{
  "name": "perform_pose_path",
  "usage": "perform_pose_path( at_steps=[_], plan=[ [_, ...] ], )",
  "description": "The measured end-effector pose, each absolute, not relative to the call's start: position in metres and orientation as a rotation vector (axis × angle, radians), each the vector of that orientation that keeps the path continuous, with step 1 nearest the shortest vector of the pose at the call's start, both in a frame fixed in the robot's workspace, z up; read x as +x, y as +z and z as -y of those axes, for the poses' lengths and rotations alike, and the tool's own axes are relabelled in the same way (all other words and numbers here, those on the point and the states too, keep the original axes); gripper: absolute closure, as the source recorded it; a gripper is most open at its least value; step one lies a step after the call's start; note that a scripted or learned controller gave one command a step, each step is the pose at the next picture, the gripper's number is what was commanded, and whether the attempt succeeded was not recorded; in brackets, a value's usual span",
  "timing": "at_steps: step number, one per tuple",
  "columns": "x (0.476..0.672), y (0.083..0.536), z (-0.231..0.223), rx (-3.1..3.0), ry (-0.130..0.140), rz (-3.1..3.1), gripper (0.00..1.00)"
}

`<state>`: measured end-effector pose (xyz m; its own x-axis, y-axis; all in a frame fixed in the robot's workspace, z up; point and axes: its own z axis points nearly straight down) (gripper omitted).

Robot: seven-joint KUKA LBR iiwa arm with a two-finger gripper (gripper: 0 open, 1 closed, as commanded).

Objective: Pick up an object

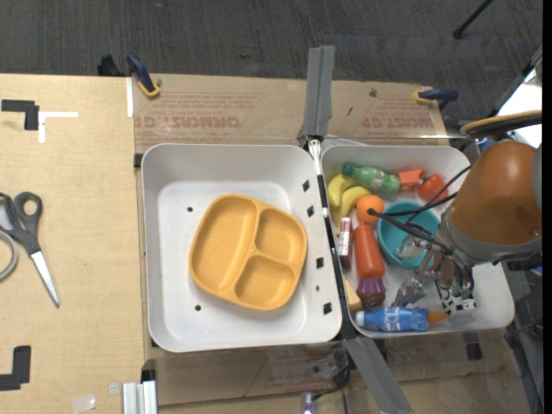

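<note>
My gripper [416, 285] hangs low inside the right bin [492, 317], under the orange wrist band, just above the bin's front. Below it lies a blue bottle [392, 319] on its side. Left of it is an orange brush with purple bristles [369, 264]. A teal bowl [402, 233] sits just behind the gripper, partly hidden by cables. At the back of this bin are a yellow banana [348, 197], a green bottle [374, 178] and small orange pieces [429, 185]. A black-and-white patterned item [458, 298] lies right of the gripper.
The left bin [164, 231] holds a yellow three-compartment plate [248, 253]. Scissors [31, 241] lie on the bench at far left. A grey bar [317, 93] runs between the bins at the back. Blue clamps [142, 74] hold the cardboard.
</note>
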<state>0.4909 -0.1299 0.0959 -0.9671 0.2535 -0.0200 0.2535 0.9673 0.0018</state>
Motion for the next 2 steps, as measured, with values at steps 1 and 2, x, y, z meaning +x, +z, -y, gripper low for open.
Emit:
perform_pose_path(
  at_steps=[1,2],
  plan=[
    [0.546,0.093,0.146,0.607,-0.001,-3.078,0.0],
    [0.595,0.095,0.117,0.723,-0.02,-3.046,0.0]
  ],
)
